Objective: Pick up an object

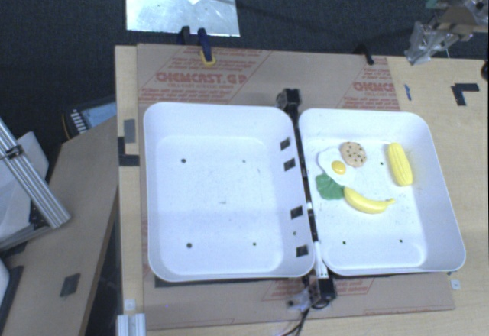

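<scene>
Tool [425, 43] raised beyond right bin [439, 247] (top right corner), touching nothing; spread unreadable.

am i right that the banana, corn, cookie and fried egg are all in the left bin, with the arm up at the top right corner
Not quite: in the camera view the banana, corn, cookie and fried egg all lie in the right bin, not the left one. The arm is indeed at the top right corner.

The wooden bench [336, 71] carries two white bins side by side, the left bin [221, 197] touching the right bin [428, 197] along a clipped seam.
</scene>
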`<state>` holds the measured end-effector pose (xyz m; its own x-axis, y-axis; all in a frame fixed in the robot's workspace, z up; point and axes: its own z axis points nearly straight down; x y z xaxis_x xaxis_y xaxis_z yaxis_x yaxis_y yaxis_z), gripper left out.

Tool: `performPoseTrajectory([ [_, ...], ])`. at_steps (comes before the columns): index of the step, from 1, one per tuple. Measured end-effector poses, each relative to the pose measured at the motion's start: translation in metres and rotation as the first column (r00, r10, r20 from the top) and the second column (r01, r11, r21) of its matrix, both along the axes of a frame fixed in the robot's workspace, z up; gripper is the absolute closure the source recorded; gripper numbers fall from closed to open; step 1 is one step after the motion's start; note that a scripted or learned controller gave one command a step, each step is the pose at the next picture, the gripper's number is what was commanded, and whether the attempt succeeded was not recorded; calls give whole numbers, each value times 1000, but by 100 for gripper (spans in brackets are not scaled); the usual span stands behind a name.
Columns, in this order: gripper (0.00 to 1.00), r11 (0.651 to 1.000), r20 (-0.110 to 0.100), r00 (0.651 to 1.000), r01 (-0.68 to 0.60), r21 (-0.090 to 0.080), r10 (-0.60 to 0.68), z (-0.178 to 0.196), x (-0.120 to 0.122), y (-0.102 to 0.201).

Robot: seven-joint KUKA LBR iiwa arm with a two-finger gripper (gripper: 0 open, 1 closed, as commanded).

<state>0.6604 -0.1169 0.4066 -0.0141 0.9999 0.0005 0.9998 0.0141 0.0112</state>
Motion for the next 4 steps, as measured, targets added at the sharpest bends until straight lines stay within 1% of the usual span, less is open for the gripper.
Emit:
performPoseTrajectory([
  [1,100,1000,-15,1000,16,0,-16,-33,-81,-20],
  [2,100,1000,-16,1000,24,-2,-24,-83,-164,-93],
  [3,100,1000,1,1000,1,-2,-1,4,-133,1],
  [4,100,1000,-11,1000,2,2,-2,-18,-175,78],
])
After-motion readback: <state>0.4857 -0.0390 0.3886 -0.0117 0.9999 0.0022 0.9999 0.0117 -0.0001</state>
